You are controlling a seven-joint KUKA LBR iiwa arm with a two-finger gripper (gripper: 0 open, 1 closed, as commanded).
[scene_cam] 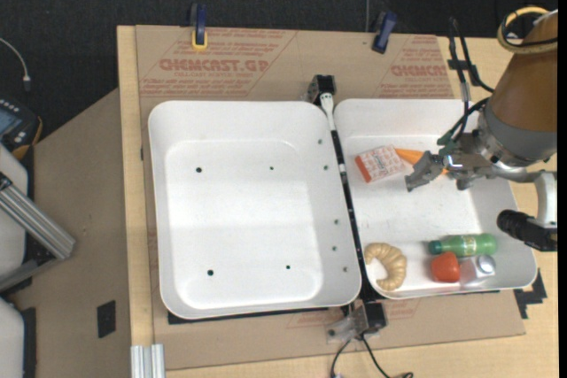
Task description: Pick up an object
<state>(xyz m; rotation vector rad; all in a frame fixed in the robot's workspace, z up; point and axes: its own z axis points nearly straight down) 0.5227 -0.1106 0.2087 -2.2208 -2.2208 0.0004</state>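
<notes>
Your hand (440,170) hangs low over the right bin (496,119), fingers spread apart w/ nothing between them, prob. lined up for a grab. Closest targets: small red-print packet (378,164) and orange piece (407,156), touching each other just left of the fingers. Croissant (387,265), green bottle (462,245) and red tomato-like item (446,267) sit along the near wall, clear of the arm. Left bin (244,124) on the table (133,279) is prob. the drop side.

The left bin (248,208) offers wide open floor. In the right bin (425,124), an orange-and-white packet (379,163) sits at 10 o'clock, a croissant (387,265), red object (446,267) and green bottle (462,245) crowd 6 o'clock; the band between them lies bare.
</notes>
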